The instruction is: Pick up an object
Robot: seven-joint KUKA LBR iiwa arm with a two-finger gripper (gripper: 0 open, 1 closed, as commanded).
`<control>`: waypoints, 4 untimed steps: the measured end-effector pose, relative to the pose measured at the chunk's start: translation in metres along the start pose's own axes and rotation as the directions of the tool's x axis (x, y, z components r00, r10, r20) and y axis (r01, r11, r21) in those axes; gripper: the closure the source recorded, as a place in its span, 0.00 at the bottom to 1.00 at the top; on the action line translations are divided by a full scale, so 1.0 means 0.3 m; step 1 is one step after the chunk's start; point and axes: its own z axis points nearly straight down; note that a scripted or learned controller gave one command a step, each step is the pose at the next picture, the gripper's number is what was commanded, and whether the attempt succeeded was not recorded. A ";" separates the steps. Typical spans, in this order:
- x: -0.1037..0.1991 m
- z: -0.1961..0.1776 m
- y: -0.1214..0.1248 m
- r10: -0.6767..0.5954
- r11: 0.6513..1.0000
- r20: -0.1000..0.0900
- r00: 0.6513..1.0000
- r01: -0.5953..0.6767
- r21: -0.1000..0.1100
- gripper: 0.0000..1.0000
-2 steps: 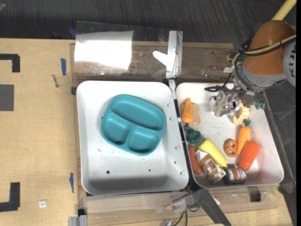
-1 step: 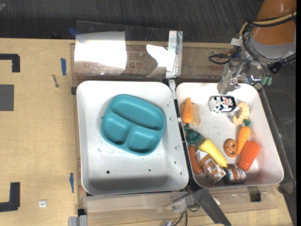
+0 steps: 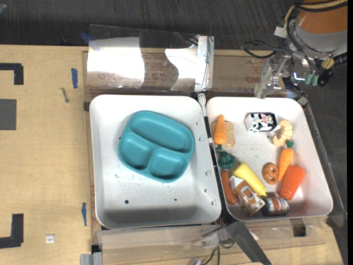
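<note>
The right bin [image 3: 315, 148] holds several toy foods: a black-and-white carton [image 3: 260, 121], an orange and tan piece [image 3: 222, 131], a carrot [image 3: 285, 160], a pretzel [image 3: 270, 173], a yellow banana [image 3: 249, 179], an orange pepper [image 3: 292, 182], a pale pastry [image 3: 283, 131] and a small can [image 3: 276, 205]. My gripper [image 3: 271, 80] hangs above the bin's far rim, beyond the carton, under the orange-banded wrist [image 3: 322, 4]. Nothing shows between its fingers.
The left bin [image 3: 110, 192] carries a teal divided tray [image 3: 156, 144]. A clear plastic sheet [image 3: 149, 65] stands behind the left bin. Cables [image 3: 265, 51] trail near the wrist. A wooden bench [image 3: 38, 159] spreads to the left.
</note>
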 end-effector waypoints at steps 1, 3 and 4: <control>0.063 0.361 -0.137 -0.199 0.980 -0.016 0.980 0.199 -0.003 1.00; 0.014 0.053 0.016 -0.068 0.998 0.007 0.998 0.068 0.000 1.00; 0.026 0.604 -0.129 -0.191 0.982 -0.004 0.982 0.191 0.000 1.00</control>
